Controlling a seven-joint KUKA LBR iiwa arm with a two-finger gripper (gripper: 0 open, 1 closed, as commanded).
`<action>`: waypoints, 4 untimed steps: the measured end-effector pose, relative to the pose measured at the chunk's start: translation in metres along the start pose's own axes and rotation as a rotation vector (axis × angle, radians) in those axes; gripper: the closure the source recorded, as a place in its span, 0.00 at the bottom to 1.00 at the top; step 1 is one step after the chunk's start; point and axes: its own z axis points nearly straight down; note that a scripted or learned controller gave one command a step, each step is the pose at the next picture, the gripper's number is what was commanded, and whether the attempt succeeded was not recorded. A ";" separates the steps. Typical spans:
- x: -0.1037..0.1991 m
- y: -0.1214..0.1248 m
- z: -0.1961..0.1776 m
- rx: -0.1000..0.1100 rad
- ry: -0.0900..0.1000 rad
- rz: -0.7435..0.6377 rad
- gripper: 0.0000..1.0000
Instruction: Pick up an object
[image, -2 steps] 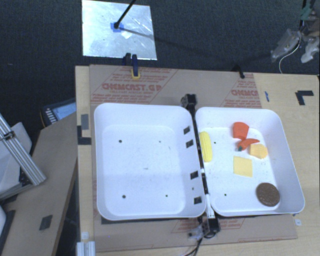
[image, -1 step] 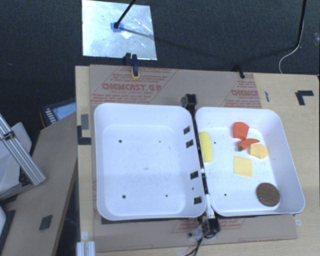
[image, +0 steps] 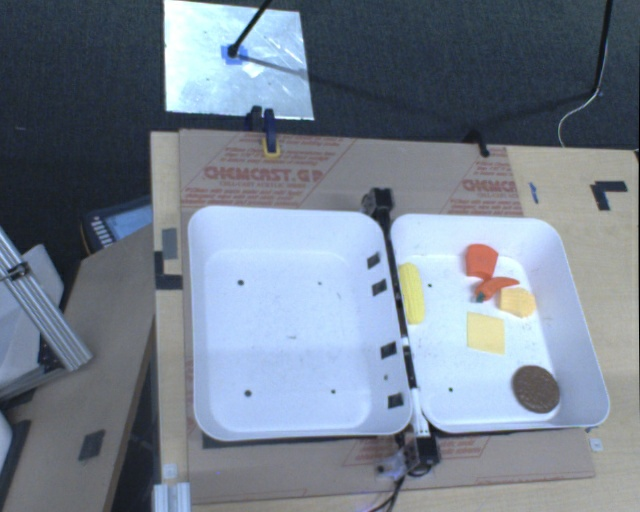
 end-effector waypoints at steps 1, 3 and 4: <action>0.000 0.002 0.012 0.004 0.003 0.002 1.00; 0.000 0.002 0.012 0.005 0.002 0.001 1.00; 0.000 0.002 0.012 0.005 0.002 0.001 1.00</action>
